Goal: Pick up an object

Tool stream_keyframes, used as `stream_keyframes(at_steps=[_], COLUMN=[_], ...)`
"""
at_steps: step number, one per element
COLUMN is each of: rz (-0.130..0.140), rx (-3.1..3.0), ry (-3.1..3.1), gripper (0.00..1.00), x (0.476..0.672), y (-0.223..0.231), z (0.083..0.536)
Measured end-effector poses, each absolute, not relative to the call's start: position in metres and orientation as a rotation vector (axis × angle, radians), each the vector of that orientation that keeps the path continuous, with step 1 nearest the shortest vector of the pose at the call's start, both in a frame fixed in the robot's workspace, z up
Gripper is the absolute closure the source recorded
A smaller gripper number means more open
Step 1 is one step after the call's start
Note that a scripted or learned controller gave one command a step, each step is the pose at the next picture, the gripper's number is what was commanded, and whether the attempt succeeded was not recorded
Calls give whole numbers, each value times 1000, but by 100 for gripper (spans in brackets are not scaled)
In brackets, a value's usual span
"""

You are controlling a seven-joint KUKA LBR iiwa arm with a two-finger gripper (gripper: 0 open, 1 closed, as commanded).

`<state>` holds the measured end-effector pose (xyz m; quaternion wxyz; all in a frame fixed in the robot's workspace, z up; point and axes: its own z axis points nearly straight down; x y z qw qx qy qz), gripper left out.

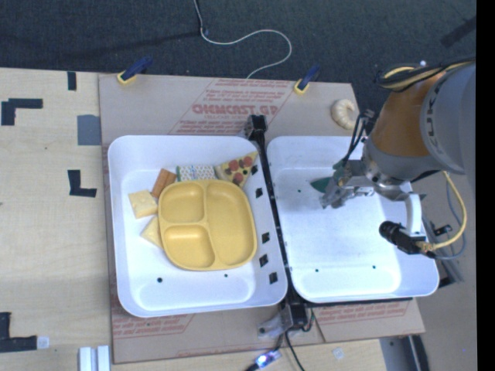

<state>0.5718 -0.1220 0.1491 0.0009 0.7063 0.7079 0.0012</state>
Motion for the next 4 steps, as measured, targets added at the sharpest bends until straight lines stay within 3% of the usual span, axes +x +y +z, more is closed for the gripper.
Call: stream_keyframes(at_steps=[1,2,4], rz=[5,1,1], rx=[2216,2219,2215], ry=[2222,2223,2228], gripper=[100,100,100], x=[575,576,643], y=[-114,-113,-29], z=[209,225,211])
